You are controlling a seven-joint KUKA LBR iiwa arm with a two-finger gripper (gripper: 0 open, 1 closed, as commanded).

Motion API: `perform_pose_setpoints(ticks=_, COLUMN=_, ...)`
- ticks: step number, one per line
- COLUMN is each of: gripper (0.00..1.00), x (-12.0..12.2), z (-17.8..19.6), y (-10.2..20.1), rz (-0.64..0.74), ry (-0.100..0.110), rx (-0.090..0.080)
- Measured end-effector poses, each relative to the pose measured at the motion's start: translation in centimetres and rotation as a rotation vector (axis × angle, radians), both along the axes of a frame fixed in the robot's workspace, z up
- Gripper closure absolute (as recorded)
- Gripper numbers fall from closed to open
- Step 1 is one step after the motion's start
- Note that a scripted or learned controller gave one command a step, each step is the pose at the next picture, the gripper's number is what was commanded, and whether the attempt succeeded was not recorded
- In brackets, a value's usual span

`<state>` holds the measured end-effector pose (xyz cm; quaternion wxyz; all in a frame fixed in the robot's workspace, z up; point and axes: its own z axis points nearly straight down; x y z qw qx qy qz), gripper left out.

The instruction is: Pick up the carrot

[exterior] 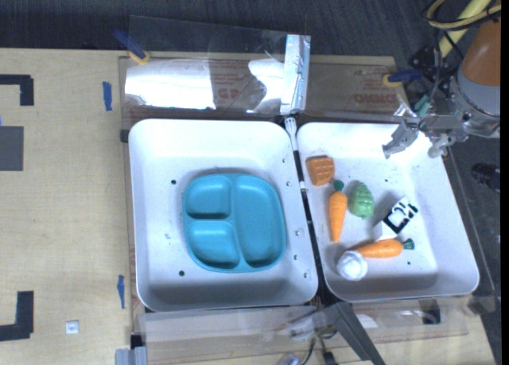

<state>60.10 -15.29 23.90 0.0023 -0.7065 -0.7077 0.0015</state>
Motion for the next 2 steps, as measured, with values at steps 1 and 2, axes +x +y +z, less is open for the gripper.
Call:
perform_pose_setpoints(ticks=1, gripper=0.0, x=-2.3, z=-9.2, y=5.9, rz=0.158, ry=0.005, rx=0.003)
perform_pose_setpoints(ticks=2, gripper=0.0, x=-1.6, z=-15.2, y=5.2, rz=0.326, ry=-0.007, rx=0.001)
